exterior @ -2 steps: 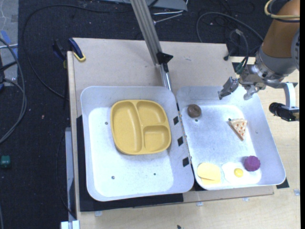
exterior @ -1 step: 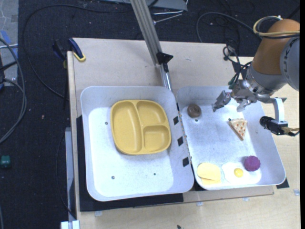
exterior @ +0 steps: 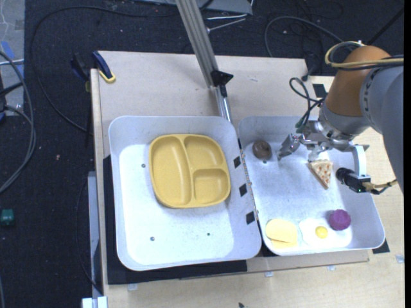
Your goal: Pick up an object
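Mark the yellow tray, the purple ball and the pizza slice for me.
yellow tray [exterior: 168,161], camera view, its large left compartment
purple ball [exterior: 340,219], camera view, its top
pizza slice [exterior: 322,171], camera view, its middle

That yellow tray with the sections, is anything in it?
Empty. The yellow tray lies flat in the left bin, and all three of its sections show bare yellow bottoms.

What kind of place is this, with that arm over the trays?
Probably a robotics lab or test bench. A robot arm reaches over two white bins, one holding toy food such as a pizza slice, and loose cables trail across the dark floor.
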Robot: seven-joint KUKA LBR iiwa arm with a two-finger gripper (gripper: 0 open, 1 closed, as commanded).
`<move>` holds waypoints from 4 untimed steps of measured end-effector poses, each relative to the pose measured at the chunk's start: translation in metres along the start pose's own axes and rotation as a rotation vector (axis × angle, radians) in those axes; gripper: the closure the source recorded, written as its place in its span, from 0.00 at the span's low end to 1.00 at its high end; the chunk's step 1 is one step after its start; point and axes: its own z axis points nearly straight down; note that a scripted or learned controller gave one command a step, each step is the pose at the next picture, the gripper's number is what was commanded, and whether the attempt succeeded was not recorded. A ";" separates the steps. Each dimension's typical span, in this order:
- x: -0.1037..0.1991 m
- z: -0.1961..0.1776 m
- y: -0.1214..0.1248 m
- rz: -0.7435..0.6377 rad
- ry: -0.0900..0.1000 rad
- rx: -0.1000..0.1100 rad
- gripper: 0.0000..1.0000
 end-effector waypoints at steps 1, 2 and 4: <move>0.001 0.012 0.000 0.000 -0.001 -0.004 0.00; 0.001 0.001 0.001 -0.001 -0.002 -0.007 1.00; 0.008 -0.103 0.007 -0.004 -0.002 -0.012 1.00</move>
